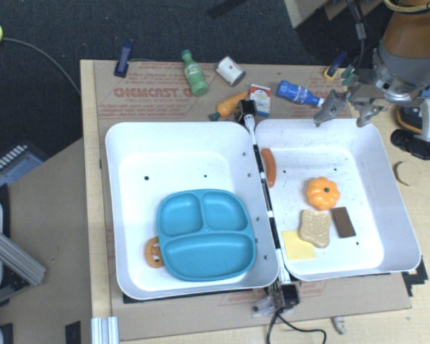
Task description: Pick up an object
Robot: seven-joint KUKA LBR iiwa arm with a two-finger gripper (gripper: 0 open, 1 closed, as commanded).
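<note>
The grey two-finger gripper [349, 111] hangs over the far rim of the right white bin [394, 185] with its fingers spread apart and nothing between them. Inside that bin lie a small orange pumpkin [322, 191], a tan cracker-like slab [316, 228], a dark brown rectangular bar [342, 221], a pale yellow cheese slice [297, 246] and an orange-red sausage [269, 166] against the left wall. The left white bin [129, 156] holds a blue divided plastic plate [204, 233] over a brown pretzel [153, 253]. Behind the bins, red lettering on the cardboard sheet [154, 90] reads "CHEMCAST"; a green bottle [194, 73] and a blue bottle [297, 93] lie there.
</note>
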